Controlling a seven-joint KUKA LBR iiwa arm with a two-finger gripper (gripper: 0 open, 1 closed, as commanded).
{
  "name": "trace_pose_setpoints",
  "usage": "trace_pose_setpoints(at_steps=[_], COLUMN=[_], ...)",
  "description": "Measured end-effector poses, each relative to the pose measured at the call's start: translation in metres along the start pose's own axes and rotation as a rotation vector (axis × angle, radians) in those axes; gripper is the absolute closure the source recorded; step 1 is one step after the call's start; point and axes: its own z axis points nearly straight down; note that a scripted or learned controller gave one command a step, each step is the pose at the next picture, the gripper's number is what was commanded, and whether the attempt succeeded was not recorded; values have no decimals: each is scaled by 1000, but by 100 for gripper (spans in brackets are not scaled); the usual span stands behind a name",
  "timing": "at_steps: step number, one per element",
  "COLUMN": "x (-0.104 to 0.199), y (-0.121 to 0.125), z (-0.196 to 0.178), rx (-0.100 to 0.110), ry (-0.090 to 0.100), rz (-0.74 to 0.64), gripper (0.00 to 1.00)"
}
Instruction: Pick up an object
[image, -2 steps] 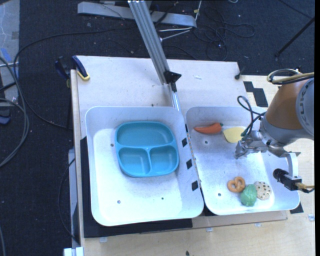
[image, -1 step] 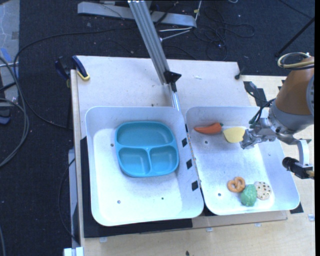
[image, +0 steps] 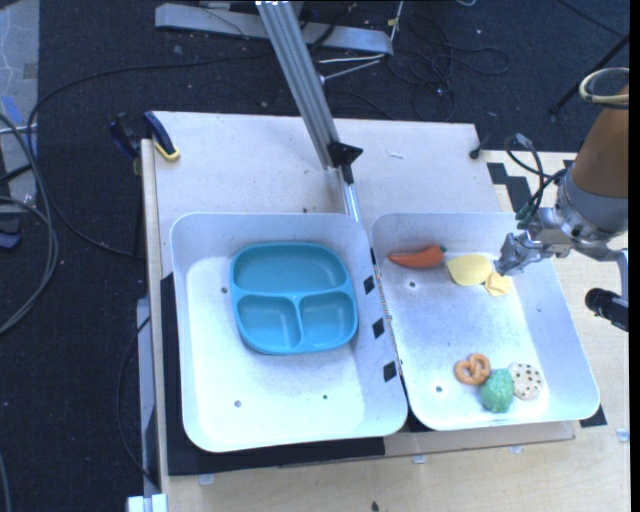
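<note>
Camera view, bins: we see two shallow white bins side by side, the left bin (image: 200, 400) carrying a blue moulded plastic tray with three compartments (image: 295, 297), the right bin (image: 560, 330) carrying the loose items.
Camera view, arm: the grey arm with its orange band reaches in from the right, and the two-finger gripper (image: 510, 262) sits low over the far part of the right bin.
Camera view, fingers: too small and dark for us to judge; we cannot tell how they stand, nor whether anything lies between them.
Camera view, nearest thing: a pale yellow rounded toy piece (image: 470, 270) lies just beside the gripper tip, with a smaller yellow scrap (image: 498, 286) touching or nearly touching the tip.
Camera view, other candidates: an orange toy carrot (image: 417, 258) lies just left of the yellow piece; a brown pretzel-shaped toy (image: 472, 369), a green lumpy toy (image: 497, 394) and a speckled round cookie toy (image: 525, 381) cluster near the front of the right bin, well apart from the gripper.
Camera view, step in hand: we judge this as closing in on the yellow piece.
Camera view, doing it well: we would centre over the bulk of the yellow piece rather than its edge, go down until the tips straddle it, close squarely, and lift straight up, clear of the carrot.
</note>
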Motion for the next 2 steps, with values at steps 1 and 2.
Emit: trace_pose_setpoints(at_steps=[1,2], x=[-1,49], y=[1,2], z=[-42,-30], rx=[0,4], ry=[0,1], rz=[0,-1], gripper=[100,100])
